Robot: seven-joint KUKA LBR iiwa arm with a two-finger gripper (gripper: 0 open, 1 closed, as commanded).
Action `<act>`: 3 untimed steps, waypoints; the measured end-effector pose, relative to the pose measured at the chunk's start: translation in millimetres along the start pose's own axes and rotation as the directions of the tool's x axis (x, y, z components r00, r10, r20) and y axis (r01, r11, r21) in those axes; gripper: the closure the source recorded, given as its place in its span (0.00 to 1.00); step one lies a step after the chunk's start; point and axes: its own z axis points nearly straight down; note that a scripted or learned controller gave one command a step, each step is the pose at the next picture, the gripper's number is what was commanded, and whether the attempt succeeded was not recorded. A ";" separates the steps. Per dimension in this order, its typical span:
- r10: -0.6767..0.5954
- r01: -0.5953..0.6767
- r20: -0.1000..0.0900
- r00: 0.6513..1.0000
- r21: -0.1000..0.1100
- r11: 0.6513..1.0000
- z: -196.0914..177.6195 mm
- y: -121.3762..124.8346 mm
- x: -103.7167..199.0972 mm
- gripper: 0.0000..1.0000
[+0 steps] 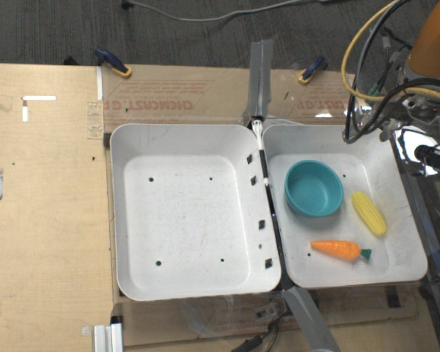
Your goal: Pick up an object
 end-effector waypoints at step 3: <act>0.229 -0.229 -0.001 0.974 0.002 0.974 117.5 -148.4 83.0 0.00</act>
